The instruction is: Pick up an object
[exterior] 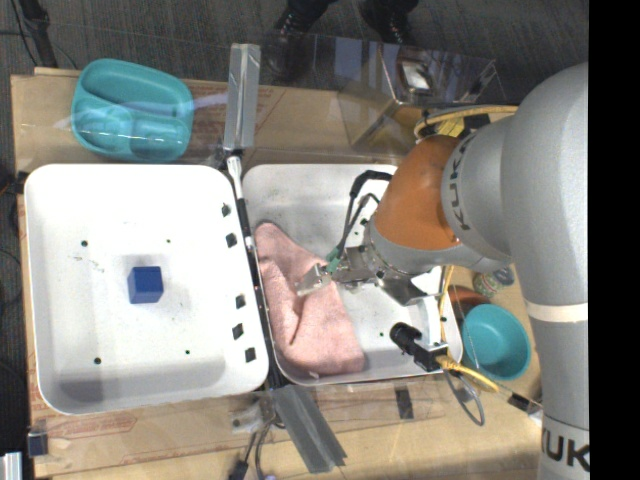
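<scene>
The end effector hangs low over the right bin, just right of the pink cloth, whose long axis runs far to near along the bin's left wall. How far its fingers are spread cannot be told. A blue cube sits apart in the left bin.

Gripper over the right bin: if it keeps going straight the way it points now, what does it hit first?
Most likely the pink cloth: the gripper points left and down at it, its tip already over the fabric. Whether they touch is unclear from this slanted view.
</scene>
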### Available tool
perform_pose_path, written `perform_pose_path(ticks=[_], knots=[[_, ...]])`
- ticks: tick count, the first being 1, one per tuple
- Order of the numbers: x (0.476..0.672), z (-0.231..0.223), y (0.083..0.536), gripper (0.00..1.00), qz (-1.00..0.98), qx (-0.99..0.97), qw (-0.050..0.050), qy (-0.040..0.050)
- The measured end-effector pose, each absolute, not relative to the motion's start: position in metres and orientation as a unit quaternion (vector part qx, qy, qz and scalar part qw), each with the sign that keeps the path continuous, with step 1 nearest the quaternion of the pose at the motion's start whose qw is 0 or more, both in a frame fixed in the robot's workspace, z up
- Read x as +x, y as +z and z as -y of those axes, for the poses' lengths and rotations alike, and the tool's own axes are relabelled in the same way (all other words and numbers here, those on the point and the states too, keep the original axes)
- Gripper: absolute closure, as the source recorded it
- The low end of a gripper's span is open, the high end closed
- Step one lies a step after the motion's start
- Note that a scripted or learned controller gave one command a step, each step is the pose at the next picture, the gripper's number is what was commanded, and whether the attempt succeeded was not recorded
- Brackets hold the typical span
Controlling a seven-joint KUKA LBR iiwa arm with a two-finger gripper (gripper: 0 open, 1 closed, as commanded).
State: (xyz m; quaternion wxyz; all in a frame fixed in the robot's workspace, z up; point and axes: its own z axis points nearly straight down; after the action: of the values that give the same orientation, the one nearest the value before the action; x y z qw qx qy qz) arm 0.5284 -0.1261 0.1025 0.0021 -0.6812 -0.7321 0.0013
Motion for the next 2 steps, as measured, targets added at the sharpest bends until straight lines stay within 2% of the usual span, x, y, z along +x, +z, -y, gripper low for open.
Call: perform_pose_path(ticks=[1,2], knots=[[0.533,0.099,0.092,0.0,0.734,-0.679,0.002,0.001],[0.533,0.1,0.102,1.0,0.736,-0.677,0.002,0.0012]])
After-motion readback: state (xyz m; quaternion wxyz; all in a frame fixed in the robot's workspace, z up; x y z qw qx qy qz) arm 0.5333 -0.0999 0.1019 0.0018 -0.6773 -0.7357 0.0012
